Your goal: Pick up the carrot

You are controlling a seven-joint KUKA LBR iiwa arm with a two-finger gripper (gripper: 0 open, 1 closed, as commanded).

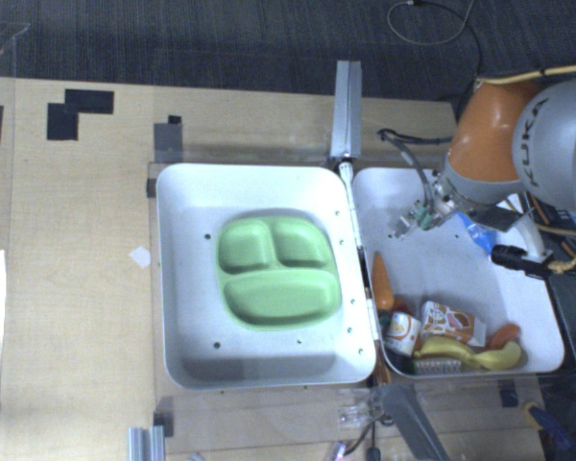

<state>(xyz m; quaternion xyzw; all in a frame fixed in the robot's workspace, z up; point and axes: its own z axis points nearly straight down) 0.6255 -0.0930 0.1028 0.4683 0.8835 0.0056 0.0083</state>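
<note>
The arm [518,133] is reaching in from the right, its orange band sitting over the right bin's [461,257] upper right corner and its wrist angling down and leftward. The hand [415,217] is hanging over the bin's upper middle, well apart from the items below; whether it is open or closed I cannot tell. The carrot [381,284] is lying along the bin's left wall, just above a small can [401,331]. A banana [470,356] is lying along the bottom edge. A green tray [276,269] is sitting in the left bin [187,257].

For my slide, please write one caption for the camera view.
Claw above right bin; carrot lies against its left wall.
</note>
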